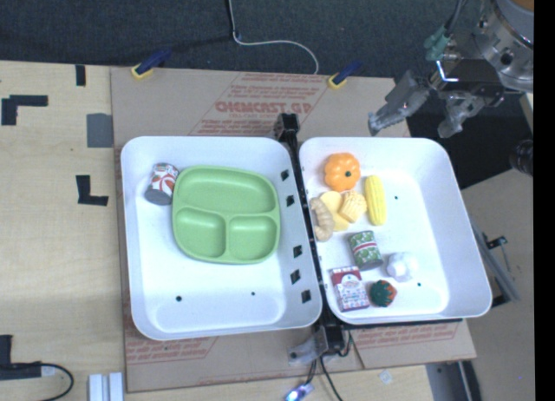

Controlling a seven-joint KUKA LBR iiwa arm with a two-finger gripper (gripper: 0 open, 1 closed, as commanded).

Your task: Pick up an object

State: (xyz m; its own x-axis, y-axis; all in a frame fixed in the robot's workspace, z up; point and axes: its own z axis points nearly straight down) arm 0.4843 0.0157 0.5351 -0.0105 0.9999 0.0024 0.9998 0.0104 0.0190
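Note:
My gripper [418, 116] hangs open above the far edge of the right bin [434, 208], its two fingers spread with nothing between them. In that bin lie an orange pumpkin [342, 170], a yellow corn cob [375, 199], a pale peanut-shaped piece [322, 217], a yellow waffle-like piece [350, 207], a green can [364, 249], a red carton [348, 289], a small white object [400, 266] and a green-and-red strawberry-like toy [381, 293]. The gripper is up and to the right of the pumpkin, well apart from it.
The left bin [208, 304] holds a green divided plate [225, 214] and a small red-and-white can [161, 183] at its far left. A white cable [260, 42] runs over the dark backdrop. Cardboard lies under both bins.

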